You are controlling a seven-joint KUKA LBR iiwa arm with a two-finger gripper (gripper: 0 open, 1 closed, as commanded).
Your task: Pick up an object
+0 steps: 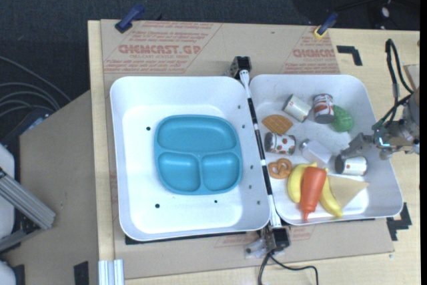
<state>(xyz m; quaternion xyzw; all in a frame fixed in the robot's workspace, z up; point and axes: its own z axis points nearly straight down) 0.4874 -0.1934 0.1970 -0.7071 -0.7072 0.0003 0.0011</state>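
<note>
The right bin (380, 173) holds several small toy items. Among them are a white can (295, 107), a red-and-white can (323, 107), a green lump (343, 119), a brown cookie (277, 123), a pretzel (280, 168), a banana (295, 186), an orange-red carrot (312, 189) and a pale cheese wedge (348, 191). My gripper (372, 141) reaches in low over the bin's right side. It is just above and to the right of a small white cylinder (353, 165). Nothing shows lifted in it.
The left bin (127, 143) holds a blue divided plate (198, 153). A black hinge strip (257, 143) runs between the bins. Cables (395, 70) hang at the right edge, and clamps sit at the bench's far corners.
</note>
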